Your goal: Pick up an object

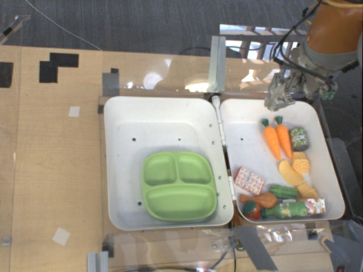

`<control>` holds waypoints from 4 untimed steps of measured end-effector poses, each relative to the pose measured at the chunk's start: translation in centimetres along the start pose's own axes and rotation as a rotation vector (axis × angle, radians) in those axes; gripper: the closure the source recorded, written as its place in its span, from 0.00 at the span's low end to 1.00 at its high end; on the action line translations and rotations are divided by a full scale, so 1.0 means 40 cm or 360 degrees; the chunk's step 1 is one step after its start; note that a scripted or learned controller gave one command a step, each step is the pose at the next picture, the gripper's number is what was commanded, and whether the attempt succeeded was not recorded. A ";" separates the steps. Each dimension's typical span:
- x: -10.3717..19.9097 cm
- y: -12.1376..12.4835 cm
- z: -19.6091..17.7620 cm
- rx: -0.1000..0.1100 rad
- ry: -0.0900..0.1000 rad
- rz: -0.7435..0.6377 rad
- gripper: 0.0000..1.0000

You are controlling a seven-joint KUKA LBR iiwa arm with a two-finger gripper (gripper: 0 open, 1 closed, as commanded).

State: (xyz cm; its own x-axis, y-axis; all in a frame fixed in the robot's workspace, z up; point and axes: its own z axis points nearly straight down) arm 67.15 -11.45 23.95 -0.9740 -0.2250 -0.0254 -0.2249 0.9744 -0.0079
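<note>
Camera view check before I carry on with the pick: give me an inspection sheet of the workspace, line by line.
Surface: wooden bench bearing two white bins side by side.
Job's things: right bin holds two carrots, a red-and-white box, a green bottle and other toy foods along its right and near sides.
Clutter: left bin holds a green divided plate.
Grippers: gripper above the right bin's far edge, nothing seen between its fingers.
Cables: dark cables beside the wrist; thin wire on the floor.
Surroundings: grey carpet.
</note>
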 end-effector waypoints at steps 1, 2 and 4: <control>-0.018 0.066 -0.127 -0.0007 0.0015 0.0159 1.00; -0.024 0.067 -0.160 -0.0004 -0.0001 0.0155 1.00; 0.013 0.007 -0.112 -0.0010 0.0021 -0.0230 0.00</control>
State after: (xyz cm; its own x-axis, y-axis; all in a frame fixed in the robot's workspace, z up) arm 66.47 -11.29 28.40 -0.9317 -0.3630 -0.0113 -0.3630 0.9318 -0.0044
